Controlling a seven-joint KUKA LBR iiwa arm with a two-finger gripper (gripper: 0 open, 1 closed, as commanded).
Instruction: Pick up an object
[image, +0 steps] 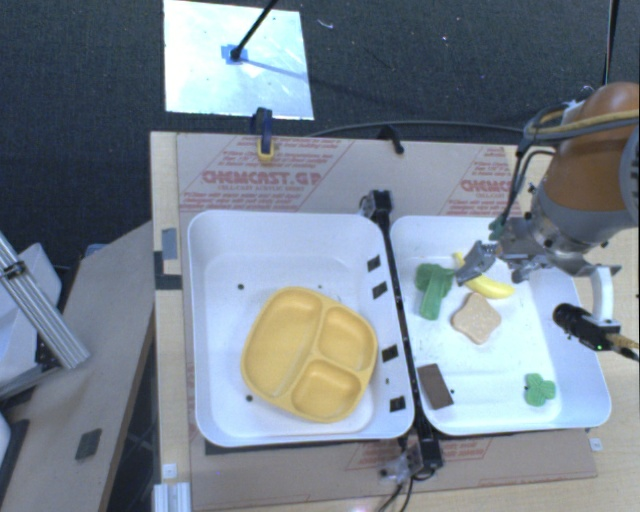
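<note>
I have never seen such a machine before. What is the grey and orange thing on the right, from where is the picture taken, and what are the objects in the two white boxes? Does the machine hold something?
The grey and orange thing is a robot arm. At its end is a two-finger gripper for picking things up. One fixed camera above the bench looks down at a slant, and the arm reaches in from the right.

The left bin holds a yellow tray with compartments. The right bin holds small toy-like items: a yellow banana-shaped piece, a larger green piece, a tan slice like bread, a brown block and a small green piece.

The gripper is low over the right bin, close to the banana. I see nothing between its fingers, so it holds nothing as far as I can tell.
</note>
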